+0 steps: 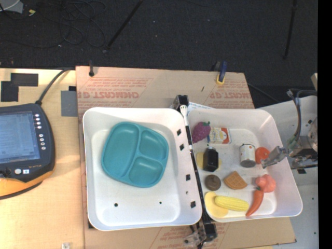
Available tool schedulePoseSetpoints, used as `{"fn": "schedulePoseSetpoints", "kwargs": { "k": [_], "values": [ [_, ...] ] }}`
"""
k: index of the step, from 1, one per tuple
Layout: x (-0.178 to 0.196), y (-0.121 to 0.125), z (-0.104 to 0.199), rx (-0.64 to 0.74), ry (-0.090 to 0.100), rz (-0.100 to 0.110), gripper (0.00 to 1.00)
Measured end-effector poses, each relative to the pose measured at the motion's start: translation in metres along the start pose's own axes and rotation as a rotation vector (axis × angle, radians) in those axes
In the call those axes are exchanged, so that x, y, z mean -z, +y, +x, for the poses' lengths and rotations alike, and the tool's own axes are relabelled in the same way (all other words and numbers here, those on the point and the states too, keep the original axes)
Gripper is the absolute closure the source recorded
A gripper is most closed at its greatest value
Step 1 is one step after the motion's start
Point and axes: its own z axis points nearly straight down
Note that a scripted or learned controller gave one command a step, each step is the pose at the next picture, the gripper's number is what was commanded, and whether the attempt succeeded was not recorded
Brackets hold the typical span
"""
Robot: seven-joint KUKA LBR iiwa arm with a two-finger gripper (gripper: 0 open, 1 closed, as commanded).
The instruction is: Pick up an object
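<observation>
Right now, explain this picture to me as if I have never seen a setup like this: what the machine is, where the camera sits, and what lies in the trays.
One camera fixed above a bench looks down at a slant. On the bench sit two shallow white bins side by side. The left bin holds a teal divided plate. The right bin holds toy food and small things: a purple bunch of grapes, a small carton, a black block, a small can, a brown round piece, an orange wedge, a yellow corn cob, an orange carrot and a pink piece. The machine is a robot arm reaching in from the right; its gripper hangs over the right bin's edge. Whether the jaws are open is unclear. Left of the bins lies the control tablet.
</observation>
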Motion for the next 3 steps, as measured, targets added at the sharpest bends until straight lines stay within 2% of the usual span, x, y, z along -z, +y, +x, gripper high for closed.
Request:
{"fn": "schedulePoseSetpoints", "kwargs": {
  "k": [1,2,3],
  "values": [
    [-0.143,-0.006,-0.012,0.0,-0.002,-0.007,0.0],
    [-0.153,0.059,0.019,0.005,-0.001,-0.007,0.0],
    [-0.144,0.056,0.017,0.0,0.001,-0.002,1.0]
  ]
}}
